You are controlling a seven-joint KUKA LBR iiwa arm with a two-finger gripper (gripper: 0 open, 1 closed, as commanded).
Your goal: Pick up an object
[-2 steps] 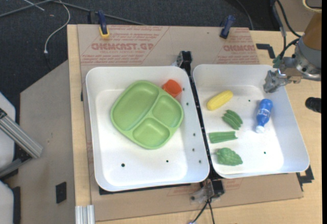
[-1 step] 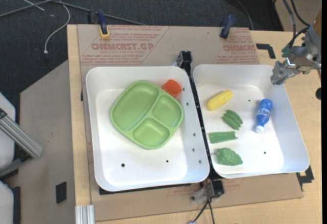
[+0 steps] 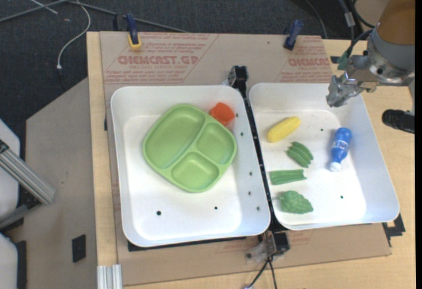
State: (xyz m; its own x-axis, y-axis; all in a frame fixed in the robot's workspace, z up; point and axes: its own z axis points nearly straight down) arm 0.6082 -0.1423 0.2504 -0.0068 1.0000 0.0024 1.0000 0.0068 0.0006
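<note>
From my feed, going left to right. Left bin [image 3: 125, 149] sat on the desk [image 3: 99, 149] with a green tray [image 3: 190, 147] tilted in it, three compartments, all bare as far as I saw. An orange piece [image 3: 223, 111] lay touching the tray's upper right edge, partly tucked behind the rim. A black clip [image 3: 238, 75] sat at the top of the seam between the two bins.

Right bin [image 3: 376, 182] held the candidates. Corn [image 3: 283, 128] lay upper left, tilted. Below it a pea pod [image 3: 300, 152], then a flat green bean [image 3: 287, 177], then a leafy green lump [image 3: 295, 202] nearest the front edge. All four close together but apart, none touching. A blue bottle [image 3: 339, 147] lay on its side toward the right, white cap pointing down toward the front, well apart from the greens.

Pincer [image 3: 337, 92] hung over the bin's upper right corner, above the rim, near the bottle but not on it. Nothing was visible between its tips. I couldn't tell from this angle whether it was spread or pressed together. Nothing was lifted; every object lay in a bin.
</note>
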